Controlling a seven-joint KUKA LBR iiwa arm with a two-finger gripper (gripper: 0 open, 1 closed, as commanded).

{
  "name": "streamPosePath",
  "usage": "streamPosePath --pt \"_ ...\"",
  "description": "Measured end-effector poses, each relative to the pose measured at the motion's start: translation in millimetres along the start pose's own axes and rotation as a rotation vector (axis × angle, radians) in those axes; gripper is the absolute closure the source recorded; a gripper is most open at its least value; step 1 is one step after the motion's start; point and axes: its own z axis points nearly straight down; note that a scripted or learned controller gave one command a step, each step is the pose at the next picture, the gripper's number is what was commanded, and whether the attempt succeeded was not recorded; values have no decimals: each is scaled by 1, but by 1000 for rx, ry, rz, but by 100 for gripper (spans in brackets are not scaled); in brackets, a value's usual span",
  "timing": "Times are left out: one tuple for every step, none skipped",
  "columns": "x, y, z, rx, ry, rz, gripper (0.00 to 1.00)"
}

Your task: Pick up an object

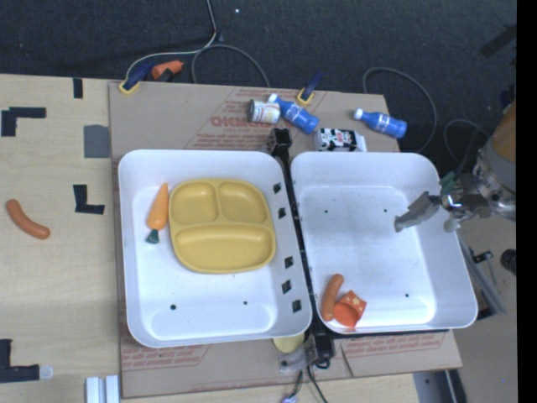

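Observation:
My gripper (432, 217) hangs over the right side of the right bin (377, 183), near its right wall, and stands open with nothing between its fingers. One grey finger (413, 212) points left toward the bin's middle. At the front of this bin lie an orange sausage-shaped toy (332, 289) and a red-orange block (349, 309), touching each other, well below and left of the gripper. The left bin (151, 309) holds a yellow divided plate (222, 225) and a toy carrot (158, 206) at the plate's left.
Behind the bins lie a white can (264, 110), two blue bottles (299, 116) (382, 122) and a black-and-white box (340, 139). A sausage toy (27, 219) rests on the bench far left. A black divider (289, 225) runs between the bins.

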Motion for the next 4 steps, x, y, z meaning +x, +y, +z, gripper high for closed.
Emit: streamPosePath --pt "74 -17 143 17 7 -4 0" --pt "71 -5 196 1 -1 1 0" --pt "69 -4 183 -4 -4 4 100" --pt "69 -4 183 -3 -4 4 0"
